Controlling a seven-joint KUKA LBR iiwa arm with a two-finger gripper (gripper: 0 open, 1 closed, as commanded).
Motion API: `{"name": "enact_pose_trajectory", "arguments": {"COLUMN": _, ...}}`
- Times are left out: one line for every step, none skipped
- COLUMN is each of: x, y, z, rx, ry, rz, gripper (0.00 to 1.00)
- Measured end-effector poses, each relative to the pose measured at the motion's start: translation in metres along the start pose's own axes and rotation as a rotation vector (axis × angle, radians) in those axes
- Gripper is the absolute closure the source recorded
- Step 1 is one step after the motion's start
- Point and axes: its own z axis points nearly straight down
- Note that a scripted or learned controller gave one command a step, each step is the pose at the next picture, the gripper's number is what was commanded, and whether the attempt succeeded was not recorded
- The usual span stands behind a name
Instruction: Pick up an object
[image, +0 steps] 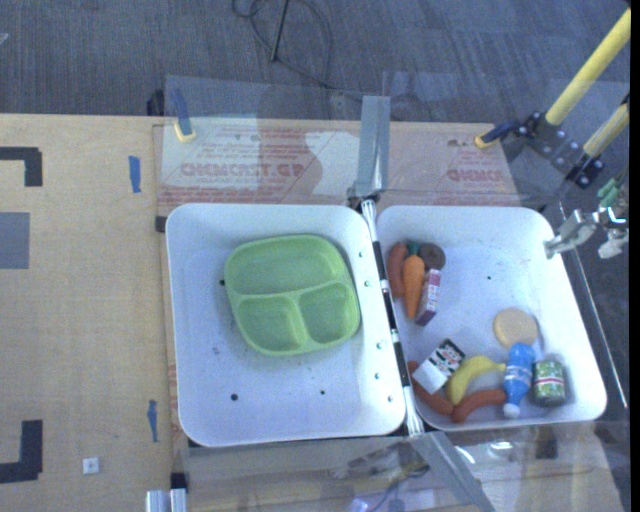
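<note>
The right bin (560, 290) holds several small items. An orange carrot (413, 283) lies at its left wall beside a brown piece (431, 255) and a slim purple packet (431, 297). Along the front are a black-and-white box (441, 362), a yellow banana (474, 373), a red sausage (468, 405), a blue bottle (517, 375) and a green can (549, 381). A tan disc (516, 326) lies above the bottle. My gripper (588, 226) is a small metallic shape at the bin's right rim, apart from all the items, with nothing seen in it.
The left bin (200, 380) carries a green divided plate (292, 294). Yellow rods on a black clamp (560, 140) slant in at the top right. A grey divider strip (372, 150) stands behind the seam between the bins. The wooden bench (70, 300) spreads to the left.
</note>
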Motion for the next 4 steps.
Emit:
{"name": "enact_pose_trajectory", "arguments": {"x": 0.016, "y": -0.074, "z": 0.132, "rx": 0.002, "ry": 0.001, "rz": 0.027, "gripper": 0.0}}
{"name": "enact_pose_trajectory", "arguments": {"x": 0.015, "y": -0.034, "z": 0.191, "rx": -0.004, "ry": 0.002, "rz": -0.108, "gripper": 0.0}}
{"name": "enact_pose_trajectory", "arguments": {"x": 0.012, "y": -0.033, "z": 0.181, "rx": -0.007, "ry": -0.001, "rz": -0.104, "gripper": 1.0}}
{"name": "enact_pose_trajectory", "arguments": {"x": 0.051, "y": -0.017, "z": 0.087, "rx": 0.001, "ry": 0.0, "rz": 0.04, "gripper": 1.0}}
